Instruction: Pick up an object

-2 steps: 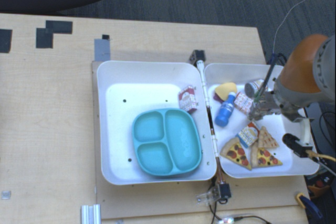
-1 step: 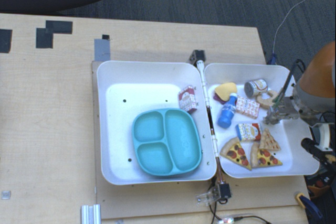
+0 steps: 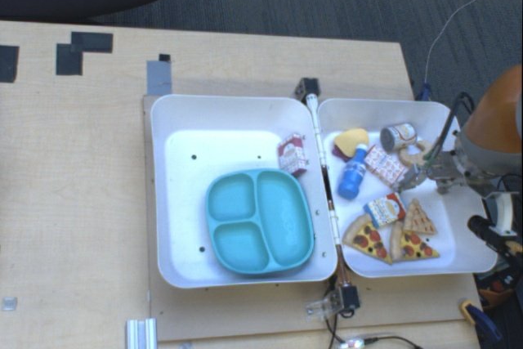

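Illumination is even, diffuse and overhead. The white bins (image 3: 245, 123) are bright, with slight glare. Shadows on the tabletop (image 3: 73, 192) are soft. Focus is slightly soft throughout.

Two white bins (image 3: 163, 200), three pizza slices (image 3: 368, 239)

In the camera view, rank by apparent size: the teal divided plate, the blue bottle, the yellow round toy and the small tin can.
1. Teal divided plate, clearly largest.
2. Blue bottle.
3. Yellow round toy and small tin can look about alike; not ranked.
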Controlling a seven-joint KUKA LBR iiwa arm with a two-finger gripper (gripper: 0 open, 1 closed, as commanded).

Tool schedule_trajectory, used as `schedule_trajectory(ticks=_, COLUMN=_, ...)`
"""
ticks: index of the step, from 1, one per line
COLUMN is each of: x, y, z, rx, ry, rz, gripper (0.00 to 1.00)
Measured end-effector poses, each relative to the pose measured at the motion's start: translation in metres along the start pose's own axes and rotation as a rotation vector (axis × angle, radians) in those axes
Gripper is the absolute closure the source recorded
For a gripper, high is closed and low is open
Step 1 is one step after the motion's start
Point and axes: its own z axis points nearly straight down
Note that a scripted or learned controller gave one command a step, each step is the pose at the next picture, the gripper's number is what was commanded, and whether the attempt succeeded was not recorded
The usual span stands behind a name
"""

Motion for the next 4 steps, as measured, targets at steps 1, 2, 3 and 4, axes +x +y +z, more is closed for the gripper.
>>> schedule_trajectory(ticks=1, x=-0.0003, y=0.0021, z=-0.0109, rx=-0.005, ry=-0.001, rz=-0.001, gripper=1.0)
schedule_trajectory(ticks=2, x=-0.0002, y=0.002, z=-0.0108, rx=-0.004, ry=-0.001, rz=-0.001, gripper=0.0)
schedule_trajectory(ticks=3, x=0.0, y=0.0035, z=-0.0207, rx=-0.007, ry=-0.001, rz=-0.003, gripper=1.0)
schedule_trajectory(ticks=4, x=0.0001, y=0.0034, z=-0.0206, rx=-0.007, ry=-0.001, rz=-0.003, gripper=0.0)
